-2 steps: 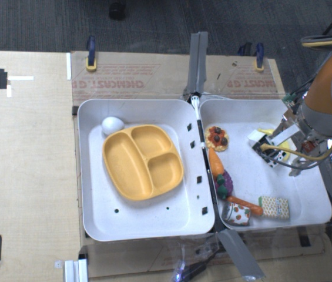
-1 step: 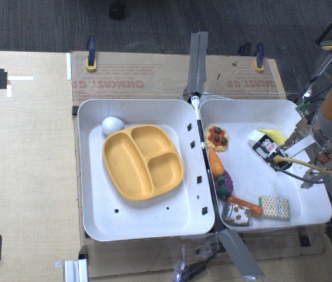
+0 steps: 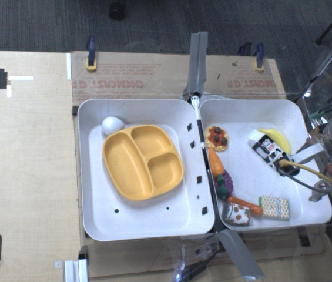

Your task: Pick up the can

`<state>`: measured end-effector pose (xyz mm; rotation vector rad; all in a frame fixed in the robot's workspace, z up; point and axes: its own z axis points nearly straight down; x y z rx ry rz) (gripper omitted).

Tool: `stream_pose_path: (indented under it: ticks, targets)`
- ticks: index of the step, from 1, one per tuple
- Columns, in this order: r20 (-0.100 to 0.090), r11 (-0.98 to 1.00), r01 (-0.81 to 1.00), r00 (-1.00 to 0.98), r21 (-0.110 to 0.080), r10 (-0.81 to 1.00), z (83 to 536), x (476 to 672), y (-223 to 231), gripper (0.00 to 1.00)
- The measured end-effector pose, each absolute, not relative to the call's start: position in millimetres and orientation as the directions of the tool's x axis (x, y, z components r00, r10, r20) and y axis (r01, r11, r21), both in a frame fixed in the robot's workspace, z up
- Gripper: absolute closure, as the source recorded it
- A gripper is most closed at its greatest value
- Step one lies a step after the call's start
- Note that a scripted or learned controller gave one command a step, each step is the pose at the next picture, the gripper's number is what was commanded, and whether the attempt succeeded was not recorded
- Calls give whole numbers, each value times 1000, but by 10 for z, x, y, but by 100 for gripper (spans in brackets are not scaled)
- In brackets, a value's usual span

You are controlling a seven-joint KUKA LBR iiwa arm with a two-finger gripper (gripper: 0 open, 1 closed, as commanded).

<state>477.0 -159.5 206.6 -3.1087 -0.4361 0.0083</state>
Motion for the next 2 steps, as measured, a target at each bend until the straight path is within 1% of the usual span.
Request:
stream_pose_path:
  ticks: [1,2]
  targets:
    - [18,-979,204,979,7,204,1122,5310,-1698,0]
    - [16,-978,208,978,5,208,1211,5312,-1694,100]
